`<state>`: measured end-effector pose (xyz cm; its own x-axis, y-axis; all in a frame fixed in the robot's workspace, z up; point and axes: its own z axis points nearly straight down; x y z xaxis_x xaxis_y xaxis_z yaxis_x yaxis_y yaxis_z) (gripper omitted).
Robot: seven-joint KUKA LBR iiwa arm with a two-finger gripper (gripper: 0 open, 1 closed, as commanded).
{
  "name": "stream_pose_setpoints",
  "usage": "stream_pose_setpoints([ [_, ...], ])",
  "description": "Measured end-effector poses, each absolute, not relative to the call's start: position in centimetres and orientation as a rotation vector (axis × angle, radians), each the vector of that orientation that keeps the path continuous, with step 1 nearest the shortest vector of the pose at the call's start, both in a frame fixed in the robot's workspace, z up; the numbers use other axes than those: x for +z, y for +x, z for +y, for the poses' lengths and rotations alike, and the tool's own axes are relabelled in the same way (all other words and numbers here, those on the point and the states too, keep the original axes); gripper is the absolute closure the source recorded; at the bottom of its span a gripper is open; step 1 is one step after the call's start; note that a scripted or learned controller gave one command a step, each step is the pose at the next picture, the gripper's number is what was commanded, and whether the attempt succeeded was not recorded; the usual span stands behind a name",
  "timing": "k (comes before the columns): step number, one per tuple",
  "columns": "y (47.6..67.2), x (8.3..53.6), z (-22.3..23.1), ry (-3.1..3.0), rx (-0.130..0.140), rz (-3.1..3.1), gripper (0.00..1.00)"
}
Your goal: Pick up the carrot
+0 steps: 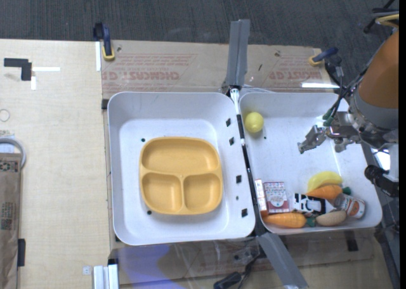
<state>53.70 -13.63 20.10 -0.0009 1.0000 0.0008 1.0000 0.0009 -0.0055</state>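
The bench [57, 154] spreads pale and wide across the scene, and on it sit the two white bins side by side. The left bin [120, 173] carries a yellow divided plate [181, 175] square in its middle, three compartments showing, nothing in any of them. The right bin [285, 116] is the busy one. The arm [380, 85] comes in from the right, orange band up top, grey below, and its gripper [315, 140] hangs over the middle of the right bin, fingers spread apart, gripping nothing, pointing left toward open white floor. Now the clutter, all crowded along the near edge of that bin: a carrot [287, 220] lies flat at the near wall, orange, lengthways left to right, green end to the right. A second orange carrot-shaped piece [325, 191] lies farther right and a touch farther back, just against a yellow banana-like piece [323, 180]. Between them sits a small red and white box [275, 196], upright by the look of it, and a black and white item [309, 204] beside it. A tan piece [331, 218] and a small can [353, 206] lie toward the near right corner. Well apart from all this, a yellow lemon [254, 122] rests alone at the far left of the right bin, just beside the divider.
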Motion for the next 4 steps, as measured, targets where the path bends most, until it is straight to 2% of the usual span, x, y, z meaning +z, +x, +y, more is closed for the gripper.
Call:
stream_pose_setpoints([
  [1,53.3,25.7,-12.2,-2.088,0.003,-2.345,0.00],
  [2,48.2,25.1,-10.7,-2.233,0.006,-2.205,0.00],
  [3,50.3,19.8,-17.0,-2.010,0.004,-2.408,0.00],
  [4,48.3,12.6,-21.5,-1.858,0.001,-2.529,0.00],
])
